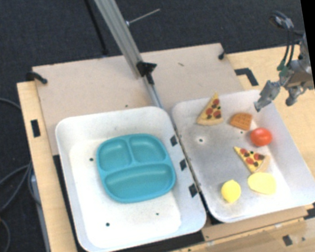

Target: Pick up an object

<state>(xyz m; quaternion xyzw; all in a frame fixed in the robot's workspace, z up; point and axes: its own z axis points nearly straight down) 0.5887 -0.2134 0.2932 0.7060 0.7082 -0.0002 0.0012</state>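
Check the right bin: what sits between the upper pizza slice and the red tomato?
In the camera view, a brown bread-like piece lies between the upper pizza slice and the red tomato, just up-left of the tomato.

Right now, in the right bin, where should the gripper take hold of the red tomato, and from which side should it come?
The tomato looks round, so grip across its widest middle, probably coming straight down from above. The brown bread piece almost touches its upper-left and a pizza slice lies close at its lower-left, so put the fingers on the upper-right and lower-right-facing sides, where the bin floor is bare. The gripper hangs near the bin's upper-right edge.
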